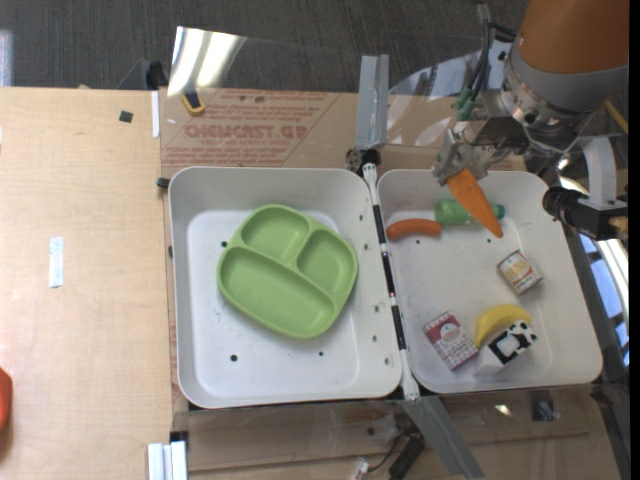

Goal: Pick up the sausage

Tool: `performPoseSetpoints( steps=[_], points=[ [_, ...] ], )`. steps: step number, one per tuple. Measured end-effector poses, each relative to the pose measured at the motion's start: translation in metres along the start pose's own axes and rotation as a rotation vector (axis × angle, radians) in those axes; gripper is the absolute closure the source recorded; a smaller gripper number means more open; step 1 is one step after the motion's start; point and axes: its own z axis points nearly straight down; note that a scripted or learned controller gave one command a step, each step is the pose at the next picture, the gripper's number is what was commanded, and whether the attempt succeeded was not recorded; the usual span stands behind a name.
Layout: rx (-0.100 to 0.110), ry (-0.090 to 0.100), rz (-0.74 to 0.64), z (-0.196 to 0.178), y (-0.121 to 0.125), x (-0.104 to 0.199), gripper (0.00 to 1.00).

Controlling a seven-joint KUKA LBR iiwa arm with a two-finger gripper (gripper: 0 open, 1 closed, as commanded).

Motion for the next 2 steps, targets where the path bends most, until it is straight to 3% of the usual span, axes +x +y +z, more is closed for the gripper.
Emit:
performPoseSetpoints(
  steps=[1,2],
  points=[
    [0.002,0.001,0.033,0.153,0.06,-0.017,1.0],
    [0.001,0.0,0.177,0.186,0.085,0.037,1.0]
  ],
)
